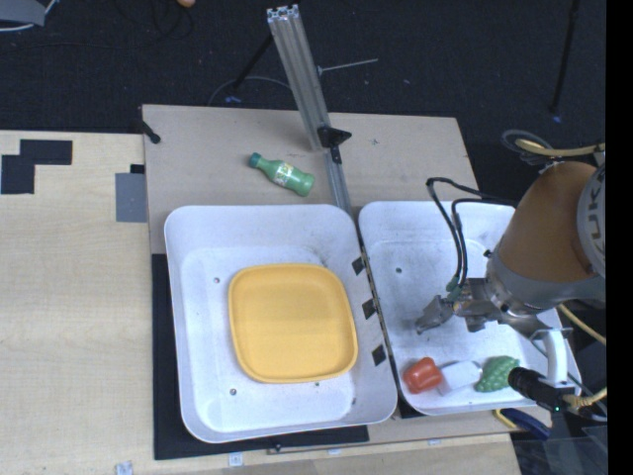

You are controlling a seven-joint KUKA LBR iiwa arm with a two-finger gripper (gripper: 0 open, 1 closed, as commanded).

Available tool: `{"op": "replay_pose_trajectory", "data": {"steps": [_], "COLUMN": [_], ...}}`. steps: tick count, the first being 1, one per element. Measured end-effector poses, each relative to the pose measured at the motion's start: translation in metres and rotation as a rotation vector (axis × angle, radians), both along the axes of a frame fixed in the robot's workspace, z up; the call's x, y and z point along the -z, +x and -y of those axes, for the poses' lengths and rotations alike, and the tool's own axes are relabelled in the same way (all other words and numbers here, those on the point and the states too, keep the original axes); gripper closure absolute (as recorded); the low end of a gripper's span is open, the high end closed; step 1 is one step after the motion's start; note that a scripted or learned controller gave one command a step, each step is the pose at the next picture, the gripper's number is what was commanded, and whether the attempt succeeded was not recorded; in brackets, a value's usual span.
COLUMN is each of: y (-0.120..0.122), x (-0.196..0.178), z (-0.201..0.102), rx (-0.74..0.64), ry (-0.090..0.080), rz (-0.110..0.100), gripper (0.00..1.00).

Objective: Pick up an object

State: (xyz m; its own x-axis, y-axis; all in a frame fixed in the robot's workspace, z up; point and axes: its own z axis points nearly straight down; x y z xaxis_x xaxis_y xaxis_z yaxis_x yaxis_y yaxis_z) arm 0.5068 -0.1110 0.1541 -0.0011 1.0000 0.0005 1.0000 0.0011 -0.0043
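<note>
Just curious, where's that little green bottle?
The green bottle lies on its side on the bench, outside the bins, just beyond the left bin and beside the metal rail.

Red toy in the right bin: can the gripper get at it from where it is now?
Probably yes. The red toy lies uncovered near the right bin's front edge, just below the gripper. A white piece lies beside it on the right, which could crowd a finger.

My pale wooden bench [415, 156] carries two shallow white plastic bins [198, 236]; a small green plastic bottle [282, 174] lies just behind the left bin.
</note>
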Motion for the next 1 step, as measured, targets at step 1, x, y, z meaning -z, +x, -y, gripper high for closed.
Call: {"op": "replay_pose_trajectory", "data": {"steps": [1], "y": [-0.0052], "x": [0.0479], "z": [-0.0088], "rx": [0.0], "ry": [0.0], "rz": [-0.001], "gripper": [0.0]}}
